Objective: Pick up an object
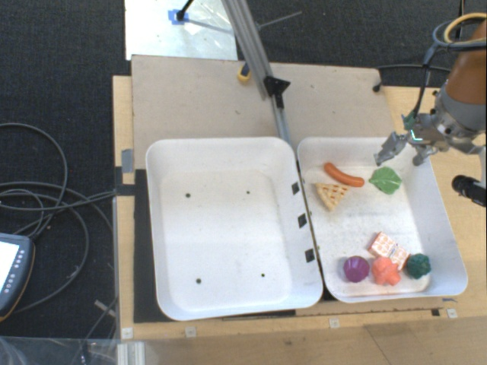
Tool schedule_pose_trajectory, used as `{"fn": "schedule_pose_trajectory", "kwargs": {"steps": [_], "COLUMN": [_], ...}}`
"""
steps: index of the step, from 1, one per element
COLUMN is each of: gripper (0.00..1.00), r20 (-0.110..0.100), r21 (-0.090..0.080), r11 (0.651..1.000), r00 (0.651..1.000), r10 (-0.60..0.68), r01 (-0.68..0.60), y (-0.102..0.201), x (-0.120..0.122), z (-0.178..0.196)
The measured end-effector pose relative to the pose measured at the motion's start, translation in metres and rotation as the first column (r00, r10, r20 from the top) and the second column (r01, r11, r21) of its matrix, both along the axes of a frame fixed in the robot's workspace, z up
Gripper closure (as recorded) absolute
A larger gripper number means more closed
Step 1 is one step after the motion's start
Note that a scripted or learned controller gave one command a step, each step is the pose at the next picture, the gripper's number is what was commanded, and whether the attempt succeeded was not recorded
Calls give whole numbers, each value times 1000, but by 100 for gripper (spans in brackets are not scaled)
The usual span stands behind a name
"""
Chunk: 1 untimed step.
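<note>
I read this as the approach step: my gripper (405, 150) hangs over the far right corner of the right bin (445, 238), fingers spread and nothing between them. The green leaf piece (386, 179) lies just below and near it, with the orange sausage (344, 175) and the waffle wedge (332, 195) to its left. Next I'd centre over the leaf, descend, then close.

Seven small toy foods in right bin (445, 226): sausage (344, 175), green leaf (386, 179).
</note>
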State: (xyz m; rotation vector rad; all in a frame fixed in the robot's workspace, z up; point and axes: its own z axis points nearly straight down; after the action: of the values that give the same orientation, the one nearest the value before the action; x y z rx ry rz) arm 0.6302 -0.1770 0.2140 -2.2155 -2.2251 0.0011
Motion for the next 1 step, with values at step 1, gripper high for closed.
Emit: {"fn": "schedule_pose_trajectory", "kwargs": {"steps": [1], "gripper": [0], "r20": [3], "r21": [-2], "r11": [1000], "r00": [1000], "r10": [2], "r01": [-2], "y": [0], "x": [1], "z": [3]}}
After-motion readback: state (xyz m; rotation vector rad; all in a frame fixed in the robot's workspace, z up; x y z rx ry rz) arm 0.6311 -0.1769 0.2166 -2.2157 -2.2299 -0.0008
